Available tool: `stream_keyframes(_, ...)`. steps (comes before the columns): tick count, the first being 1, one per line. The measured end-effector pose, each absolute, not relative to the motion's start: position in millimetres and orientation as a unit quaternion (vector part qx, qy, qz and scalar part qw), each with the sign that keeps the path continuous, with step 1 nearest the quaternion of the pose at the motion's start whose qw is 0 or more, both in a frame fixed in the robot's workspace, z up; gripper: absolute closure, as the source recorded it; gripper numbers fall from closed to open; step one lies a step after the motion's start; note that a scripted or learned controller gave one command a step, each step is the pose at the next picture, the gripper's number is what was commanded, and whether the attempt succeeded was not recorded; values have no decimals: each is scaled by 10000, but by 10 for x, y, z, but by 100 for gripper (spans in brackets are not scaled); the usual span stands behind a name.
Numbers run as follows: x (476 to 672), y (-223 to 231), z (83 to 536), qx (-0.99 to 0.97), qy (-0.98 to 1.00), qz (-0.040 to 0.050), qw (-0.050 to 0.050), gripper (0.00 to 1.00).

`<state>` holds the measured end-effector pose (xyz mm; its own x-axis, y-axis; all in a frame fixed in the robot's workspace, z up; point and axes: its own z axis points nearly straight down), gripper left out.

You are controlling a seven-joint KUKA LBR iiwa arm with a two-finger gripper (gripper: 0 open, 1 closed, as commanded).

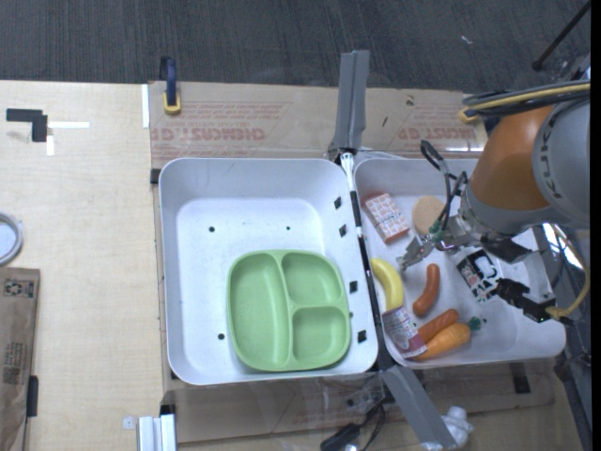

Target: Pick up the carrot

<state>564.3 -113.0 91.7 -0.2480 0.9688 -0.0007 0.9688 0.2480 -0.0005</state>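
The carrot (pixel 447 340), orange with a small green stub at its right end, lies near the front wall of the right bin (pixel 526 346). It rests against a reddish sausage (pixel 435 325) just behind it. My gripper (pixel 413 253) hangs over the middle of the right bin, farther back and to the left of the carrot. It is apart from the carrot. Its fingers (pixel 406 260) are open with nothing between them. The grey arm with its orange band (pixel 507 163) comes in from the right.
Also in the right bin are a second sausage (pixel 427 289), a banana (pixel 388 283), a red-and-white box (pixel 387 216), a tan round item (pixel 427 214) and a small can (pixel 400 328). The left bin (pixel 188 252) holds a green divided plate (pixel 288 308).
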Motion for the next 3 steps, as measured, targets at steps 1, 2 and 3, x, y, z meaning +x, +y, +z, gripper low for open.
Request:
stream_keyframes(1,5182,-1268,1921,4798,8774,0,9,0)
stream_keyframes(2,4873,-638,1912,4300,9028,-3,-8,0)
stream_keyframes(3,4949,-974,1119,3842,9232,3,4,0)
